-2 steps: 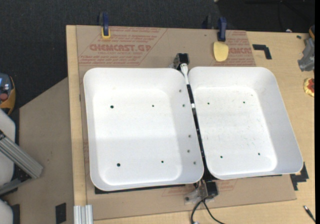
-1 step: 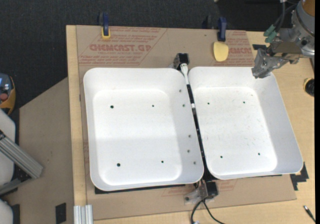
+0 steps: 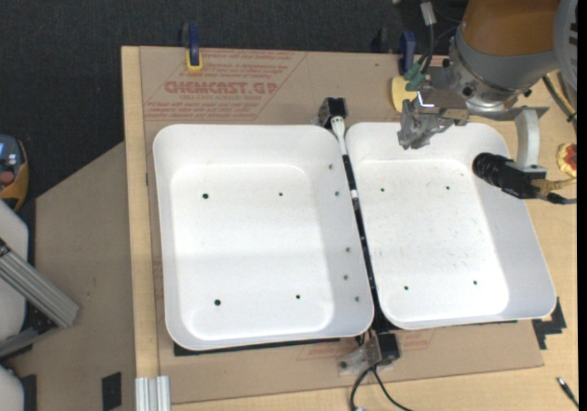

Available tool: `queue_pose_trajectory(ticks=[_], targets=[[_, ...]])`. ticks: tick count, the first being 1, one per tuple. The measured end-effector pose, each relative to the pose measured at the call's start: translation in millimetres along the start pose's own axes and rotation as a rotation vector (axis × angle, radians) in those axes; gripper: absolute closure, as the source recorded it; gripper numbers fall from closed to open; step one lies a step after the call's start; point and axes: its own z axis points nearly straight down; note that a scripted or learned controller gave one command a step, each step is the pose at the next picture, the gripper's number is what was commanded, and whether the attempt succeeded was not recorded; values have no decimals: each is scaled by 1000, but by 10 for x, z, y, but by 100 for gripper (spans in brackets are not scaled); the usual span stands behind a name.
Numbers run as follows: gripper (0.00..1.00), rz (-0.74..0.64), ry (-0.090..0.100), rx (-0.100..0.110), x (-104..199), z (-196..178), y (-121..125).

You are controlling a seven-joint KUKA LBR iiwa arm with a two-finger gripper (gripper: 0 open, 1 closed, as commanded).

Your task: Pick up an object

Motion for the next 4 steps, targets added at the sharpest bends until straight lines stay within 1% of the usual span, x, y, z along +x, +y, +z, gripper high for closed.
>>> queue_pose_trajectory(ticks=[1, 2, 3, 4], targets=[[100, 4, -2, -6, -105, -367, -55], [100, 1, 0, -3, 312, 398, 427], [100, 3, -2, -3, 227, 167, 257], [100, 1, -1, -14, 377, -1713, -100]])
